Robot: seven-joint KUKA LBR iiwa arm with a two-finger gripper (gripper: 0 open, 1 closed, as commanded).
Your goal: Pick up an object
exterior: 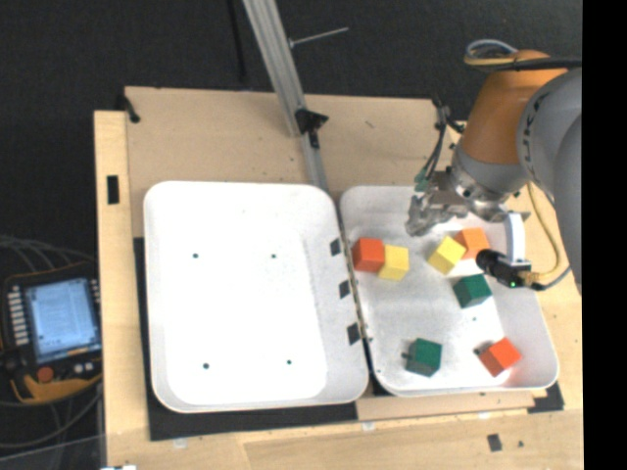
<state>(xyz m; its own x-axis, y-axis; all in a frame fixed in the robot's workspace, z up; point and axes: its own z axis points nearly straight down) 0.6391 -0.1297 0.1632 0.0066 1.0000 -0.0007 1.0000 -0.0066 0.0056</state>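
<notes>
Hovering at the back of the right white plastic bin (549, 360), my gripper (423, 218), jaw state unclear, should centre squarely over the small yellow wooden cube (447, 255) before descending.

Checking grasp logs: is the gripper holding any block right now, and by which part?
Cannot be told. The gripper hangs over the right bin near its far edge, with no block seen between its tips. The nearest yellow block lies apart on the bin floor.

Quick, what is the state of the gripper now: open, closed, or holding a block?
Gripper: cannot be told; it hangs over the right bin, above the blocks, with no block seen in it.
</notes>
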